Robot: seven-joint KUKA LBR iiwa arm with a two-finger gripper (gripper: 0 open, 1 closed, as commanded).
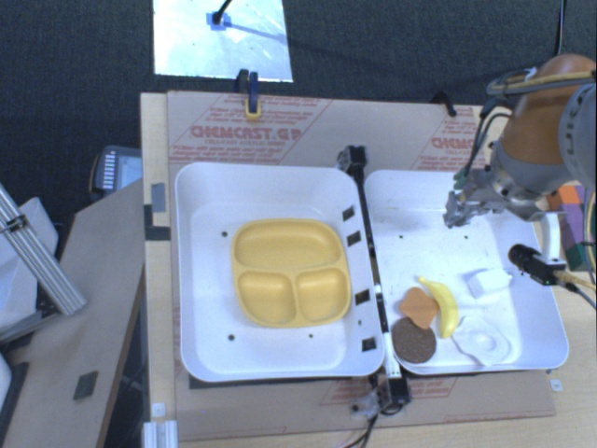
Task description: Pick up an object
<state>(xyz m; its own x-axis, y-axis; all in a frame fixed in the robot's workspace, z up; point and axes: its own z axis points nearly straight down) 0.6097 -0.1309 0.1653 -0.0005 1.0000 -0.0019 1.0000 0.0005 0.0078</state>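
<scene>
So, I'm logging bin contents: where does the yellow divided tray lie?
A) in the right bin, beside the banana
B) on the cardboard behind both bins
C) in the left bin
C: the yellow divided tray lies flat in the left bin, while the banana lies in the right bin.

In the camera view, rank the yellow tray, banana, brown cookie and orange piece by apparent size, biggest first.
1. Yellow tray, by far the largest.
2. Banana.
3. Brown cookie.
4. Orange piece, though the banana partly covers it, so its place against the cookie is unsure.
</scene>
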